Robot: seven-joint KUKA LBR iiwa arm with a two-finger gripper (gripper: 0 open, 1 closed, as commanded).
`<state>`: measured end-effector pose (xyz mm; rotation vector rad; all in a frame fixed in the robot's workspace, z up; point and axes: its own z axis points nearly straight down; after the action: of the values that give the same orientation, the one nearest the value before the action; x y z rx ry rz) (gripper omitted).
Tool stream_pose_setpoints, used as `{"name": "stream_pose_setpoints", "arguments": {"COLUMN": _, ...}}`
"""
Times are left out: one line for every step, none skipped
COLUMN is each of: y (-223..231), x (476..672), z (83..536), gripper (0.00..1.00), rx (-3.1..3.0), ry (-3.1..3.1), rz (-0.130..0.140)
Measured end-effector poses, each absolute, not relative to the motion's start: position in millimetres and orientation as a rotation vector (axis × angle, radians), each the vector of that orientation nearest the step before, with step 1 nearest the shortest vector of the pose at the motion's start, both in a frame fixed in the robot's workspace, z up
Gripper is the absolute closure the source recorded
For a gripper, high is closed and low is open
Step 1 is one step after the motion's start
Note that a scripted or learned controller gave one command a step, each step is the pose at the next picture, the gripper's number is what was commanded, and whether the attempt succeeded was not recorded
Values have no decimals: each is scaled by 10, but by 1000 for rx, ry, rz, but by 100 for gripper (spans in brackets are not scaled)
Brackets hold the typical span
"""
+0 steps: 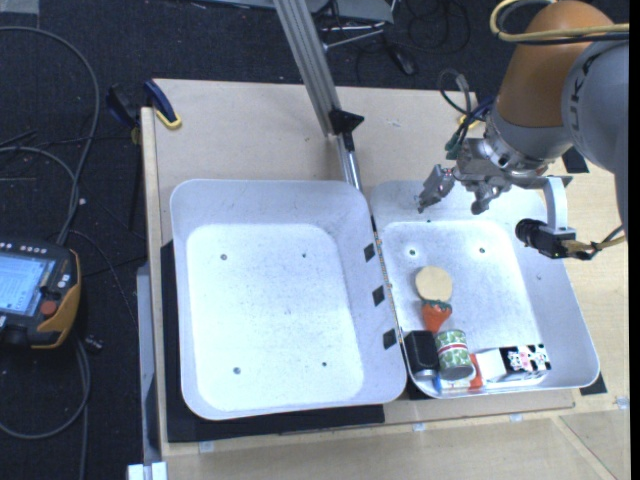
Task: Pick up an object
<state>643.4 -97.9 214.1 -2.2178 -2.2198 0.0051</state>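
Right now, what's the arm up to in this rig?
The KUKA arm reaches in from the right, its gripper hovering over the far rim of the right bin, fingers apart with nothing between them. The objects sit bunched toward that bin's near end: a tan round piece, a small red item, a green can, a black block and a white patterned box. Nothing has been picked up yet. The left bin sits beside it.

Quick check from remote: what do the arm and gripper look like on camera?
A bulky grey arm with a rounded orange band, a yellow cable loop above it, and a dark metallic two-finger gripper with coloured wires at the wrist.
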Motion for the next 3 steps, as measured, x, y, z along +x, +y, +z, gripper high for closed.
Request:
{"name": "stream_pose_setpoints", "arguments": {"y": -994, "x": 6442, "z": 1715, "gripper": 0, "rx": -2219, "ry": -2220, "rz": 4}}
{"name": "stream_pose_setpoints", "arguments": {"y": -959, "x": 6373, "z": 1265, "gripper": 0, "rx": -2219, "ry": -2220, "rz": 4}}
{"name": "stream_pose_setpoints", "arguments": {"y": -963, "x": 6384, "z": 1391, "gripper": 100, "rx": -2222, "ry": -2222, "rz": -1}}
